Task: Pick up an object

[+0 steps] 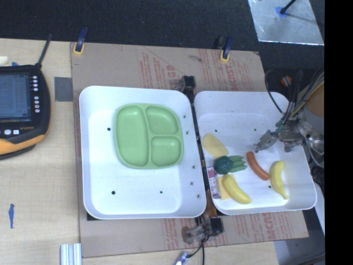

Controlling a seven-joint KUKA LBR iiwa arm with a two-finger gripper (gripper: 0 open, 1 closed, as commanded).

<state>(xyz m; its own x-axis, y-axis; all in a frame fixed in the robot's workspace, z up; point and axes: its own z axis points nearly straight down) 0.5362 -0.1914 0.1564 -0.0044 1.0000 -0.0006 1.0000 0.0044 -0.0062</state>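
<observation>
Gripper (pixel 263 143) is low over the right bin (pixel 242 101), fingers pointing toward view-left. Jaws look parted a little with nothing between them; tips are small and dark at this angle, so the width is a rough read.

Going outward from the tips:
- Red sausage (pixel 257 165) is the nearest item, just below and slightly view-left of the tips, lying at a slant. Not touching, as far as I can tell.
- Yellow banana (pixel 279 179) is below the wrist, near the bin's right wall.
- Green vegetable piece (pixel 229 164) is further view-left of the tips, near the sausage's upper end.
- Pale yellow piece (pixel 214 146) is beyond that, by the bin divider.
- Second banana (pixel 236 189) and a small pink packet (pixel 212 179) are furthest off, toward the bin's front-left corner.
- Left bin (pixel 94 148) holds a green divided plate (pixel 148 135), well away from the hand.

Likely target: the sausage, judging by how close it is.

Risks:
- The sausage is round and slim. If the jaws close across its slant off-centre, it will probably roll or squirt out.
- With the tips offset from it, a straight descent would likely close on bare bin floor.
- The banana sits under the wrist, so a sideways correction could knock it.
- The green piece is close enough to get caught in the grasp or pushed.
</observation>
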